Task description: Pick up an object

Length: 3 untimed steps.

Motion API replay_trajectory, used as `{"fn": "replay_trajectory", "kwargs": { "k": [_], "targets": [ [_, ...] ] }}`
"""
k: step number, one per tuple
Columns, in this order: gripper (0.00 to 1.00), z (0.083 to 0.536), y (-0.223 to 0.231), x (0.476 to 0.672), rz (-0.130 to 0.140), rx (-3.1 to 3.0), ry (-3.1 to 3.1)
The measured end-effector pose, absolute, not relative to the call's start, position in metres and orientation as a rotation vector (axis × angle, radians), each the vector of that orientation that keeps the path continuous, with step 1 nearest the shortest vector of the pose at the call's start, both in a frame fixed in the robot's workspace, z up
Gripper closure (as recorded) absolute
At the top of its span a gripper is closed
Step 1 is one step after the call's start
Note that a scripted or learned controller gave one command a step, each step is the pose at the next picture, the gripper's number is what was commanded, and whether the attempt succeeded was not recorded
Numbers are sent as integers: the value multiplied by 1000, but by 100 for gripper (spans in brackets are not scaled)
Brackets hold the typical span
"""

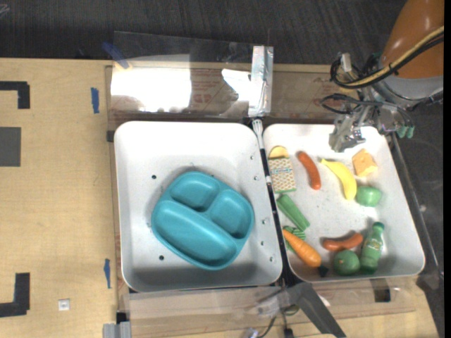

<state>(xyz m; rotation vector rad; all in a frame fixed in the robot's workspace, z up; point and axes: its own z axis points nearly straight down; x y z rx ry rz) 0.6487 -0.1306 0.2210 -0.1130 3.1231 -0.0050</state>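
Nothing picked up yet, as far as this view tells. Every item in the right bin [412, 241] is lying flat on the white floor, so the whole lift is yet to come.

The claw [345, 138] hangs over the far corner of that right bin, up near the back rim, with the grey arm [416, 41] and its cables trailing off to the right. Its metal tips point down toward bare bin floor. Are they spread or closed? I cannot tell from this angle; the hardware bunches together there. No toy shows between them, so I'd call it carrying nothing.

What's on offer: closest is the yellow banana [342, 175], just below and beside the claw, then an orange block [364, 163] to the right of it. A red sausage [310, 170] lies left of the banana, with a checkered box [282, 174] against the divider. Further forward sit a green pepper [368, 196], a green pod [293, 213], a carrot [302, 249], a second sausage [342, 242], a green bottle [373, 246] and a round green fruit [345, 262].

Over in the left bin [134, 153], a teal divided tray [203, 219] sits alone.

My read: we're at the approach stage. Descent, closing on something and raising it all remain, and the banana or block looks like the likeliest target.
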Motion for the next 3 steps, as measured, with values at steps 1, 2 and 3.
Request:
{"fn": "replay_trajectory", "kwargs": {
  "k": [1, 2, 3],
  "targets": [
    [0, 215, -130, 647, -1, -114, 3133],
    [0, 96, -140, 651, -1, -149, 3134],
    [0, 89, -93, 625, 1, 58, 3131]
  ]
}}
